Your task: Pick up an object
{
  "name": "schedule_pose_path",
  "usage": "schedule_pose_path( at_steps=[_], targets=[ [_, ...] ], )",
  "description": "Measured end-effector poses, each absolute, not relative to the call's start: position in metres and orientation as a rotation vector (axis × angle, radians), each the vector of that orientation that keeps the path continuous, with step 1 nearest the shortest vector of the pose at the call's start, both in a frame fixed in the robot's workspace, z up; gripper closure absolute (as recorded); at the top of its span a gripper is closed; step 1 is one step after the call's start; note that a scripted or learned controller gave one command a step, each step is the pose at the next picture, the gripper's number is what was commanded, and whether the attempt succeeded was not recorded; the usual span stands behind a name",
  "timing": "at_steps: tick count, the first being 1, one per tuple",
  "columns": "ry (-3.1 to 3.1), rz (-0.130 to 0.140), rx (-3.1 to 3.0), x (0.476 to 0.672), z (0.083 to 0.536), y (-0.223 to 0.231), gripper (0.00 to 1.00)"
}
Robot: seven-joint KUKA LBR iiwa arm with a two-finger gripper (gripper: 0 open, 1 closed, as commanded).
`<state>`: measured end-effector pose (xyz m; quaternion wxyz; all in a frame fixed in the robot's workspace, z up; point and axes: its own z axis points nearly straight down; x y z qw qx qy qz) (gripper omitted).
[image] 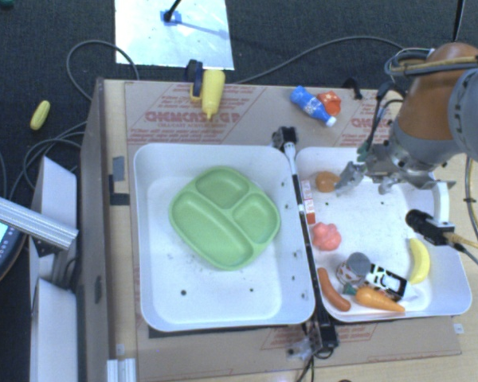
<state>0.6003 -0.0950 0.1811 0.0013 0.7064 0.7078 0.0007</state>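
The right bin [446,293] holds an orange round fruit [326,181], a pink toy [327,235], a small can [354,267], a sausage [333,290], a carrot [379,298], a banana [418,259] and a black-and-white piece [385,278]. My gripper [368,181] hangs over the back of this bin, just right of the orange fruit. Its fingers [350,177] stand apart, open, with nothing between them. The orange fruit lies a little left of the left fingertip, apart from it.
The left bin [155,293] holds a green divided plate [225,216]. Behind the bins lie a yellow bottle [211,91] and a blue bottle [312,105] beside an orange item [330,101]. A black part [427,228] juts out near the banana. Cables run around the bench.
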Motion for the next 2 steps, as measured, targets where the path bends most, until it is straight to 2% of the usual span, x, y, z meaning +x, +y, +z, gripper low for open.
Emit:
schedule_pose_path(
  at_steps=[1, 2],
  targets=[
    [2.226, -0.001, 2.217, 0.667, 0.084, -0.100, 0.00],
    [2.222, -0.001, 2.219, 0.643, 0.085, -0.160, 0.00]
  ],
)
